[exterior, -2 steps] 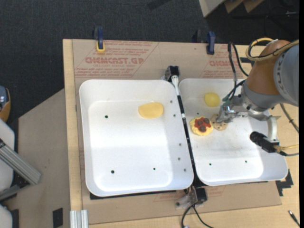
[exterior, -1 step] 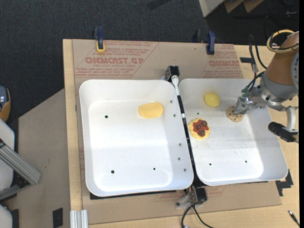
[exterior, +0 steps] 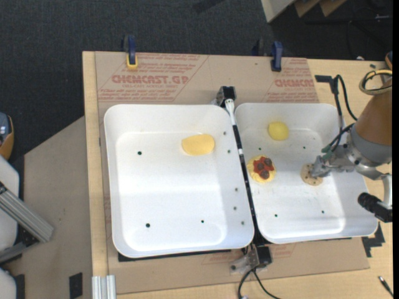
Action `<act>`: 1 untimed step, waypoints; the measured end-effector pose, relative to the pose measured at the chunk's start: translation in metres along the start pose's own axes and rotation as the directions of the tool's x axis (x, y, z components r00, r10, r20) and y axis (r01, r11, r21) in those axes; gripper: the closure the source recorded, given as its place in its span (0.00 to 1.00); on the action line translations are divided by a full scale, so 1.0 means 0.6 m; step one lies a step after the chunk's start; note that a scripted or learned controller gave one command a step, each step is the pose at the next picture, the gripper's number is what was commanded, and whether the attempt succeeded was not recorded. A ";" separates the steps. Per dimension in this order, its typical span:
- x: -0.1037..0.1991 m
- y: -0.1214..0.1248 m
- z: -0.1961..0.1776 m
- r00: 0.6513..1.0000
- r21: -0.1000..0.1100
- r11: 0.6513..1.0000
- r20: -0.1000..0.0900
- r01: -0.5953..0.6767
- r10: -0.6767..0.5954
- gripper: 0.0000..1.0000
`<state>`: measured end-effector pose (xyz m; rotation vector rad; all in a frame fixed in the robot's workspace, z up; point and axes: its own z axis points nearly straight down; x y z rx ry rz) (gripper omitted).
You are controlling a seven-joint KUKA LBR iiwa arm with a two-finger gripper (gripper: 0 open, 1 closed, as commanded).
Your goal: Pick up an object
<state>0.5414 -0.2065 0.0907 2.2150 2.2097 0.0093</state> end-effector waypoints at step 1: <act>-0.031 0.022 -0.054 1.000 0.007 1.000 -0.001 0.003 -0.003 1.00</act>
